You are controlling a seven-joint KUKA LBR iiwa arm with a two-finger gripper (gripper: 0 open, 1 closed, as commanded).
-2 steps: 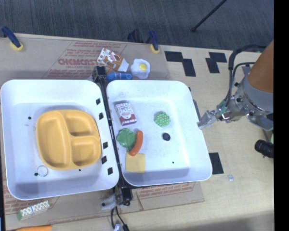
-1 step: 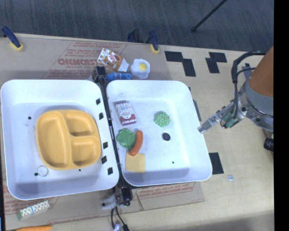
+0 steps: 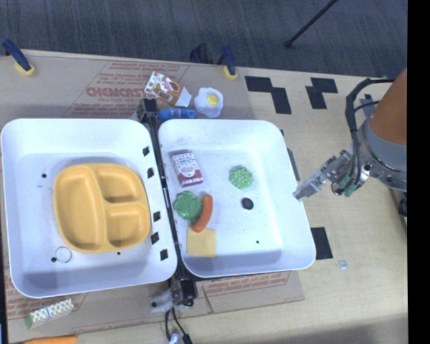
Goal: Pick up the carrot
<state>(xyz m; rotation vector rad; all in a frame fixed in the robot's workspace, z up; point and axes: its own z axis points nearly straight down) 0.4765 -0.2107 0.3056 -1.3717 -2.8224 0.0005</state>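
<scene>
The carrot [image 3: 205, 211] is a short orange-red stick lying near the left wall of the right bin [image 3: 272, 138]. It touches a green leafy piece [image 3: 187, 206] on its left, and its lower end meets a yellow cheese square [image 3: 201, 243]. My gripper [image 3: 309, 187] hangs over the bench just outside the right bin's right rim, well to the right of the carrot, with nothing in it.
The right bin also holds a red packet [image 3: 186, 168], a green dotted round [image 3: 241, 177] and a small dark disc [image 3: 247, 204]. A yellow divided plate [image 3: 104, 206] fills the left bin [image 3: 21, 145]. A snack packet [image 3: 162, 87], an egg [image 3: 210, 101] and a blue piece [image 3: 178, 113] lie behind the bins.
</scene>
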